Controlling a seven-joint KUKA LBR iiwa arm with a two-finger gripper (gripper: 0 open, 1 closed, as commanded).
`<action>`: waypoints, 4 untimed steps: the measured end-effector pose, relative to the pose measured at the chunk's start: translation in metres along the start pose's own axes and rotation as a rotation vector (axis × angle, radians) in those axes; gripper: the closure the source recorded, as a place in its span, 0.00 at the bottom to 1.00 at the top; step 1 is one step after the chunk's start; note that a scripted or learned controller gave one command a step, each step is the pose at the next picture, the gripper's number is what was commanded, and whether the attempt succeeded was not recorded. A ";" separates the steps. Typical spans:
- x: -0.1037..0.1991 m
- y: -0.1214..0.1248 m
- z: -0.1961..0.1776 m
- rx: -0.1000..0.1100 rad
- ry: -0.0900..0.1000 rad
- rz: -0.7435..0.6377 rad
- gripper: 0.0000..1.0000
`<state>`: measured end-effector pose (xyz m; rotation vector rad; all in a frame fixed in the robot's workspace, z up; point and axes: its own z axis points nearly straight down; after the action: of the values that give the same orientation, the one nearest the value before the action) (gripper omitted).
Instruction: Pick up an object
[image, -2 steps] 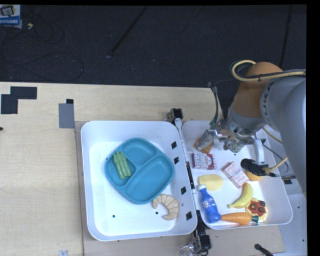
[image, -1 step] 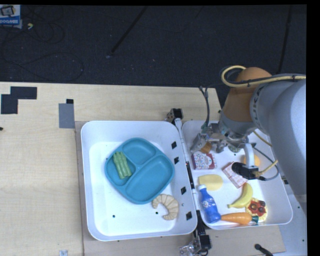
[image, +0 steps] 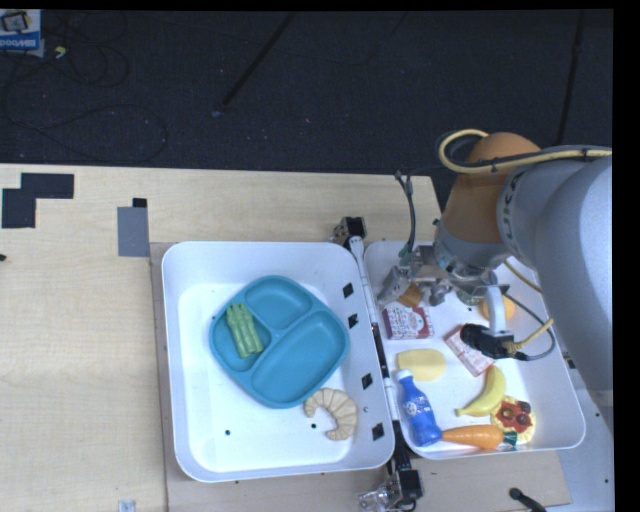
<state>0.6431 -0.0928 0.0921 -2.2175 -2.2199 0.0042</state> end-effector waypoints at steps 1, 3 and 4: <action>-0.001 -0.001 -0.008 0.007 0.001 0.002 1.00; 0.001 0.001 0.004 -0.001 0.000 0.000 0.00; 0.011 0.001 0.004 -0.002 -0.001 0.000 0.00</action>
<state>0.6441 -0.0817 0.0881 -2.2197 -2.2212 0.0029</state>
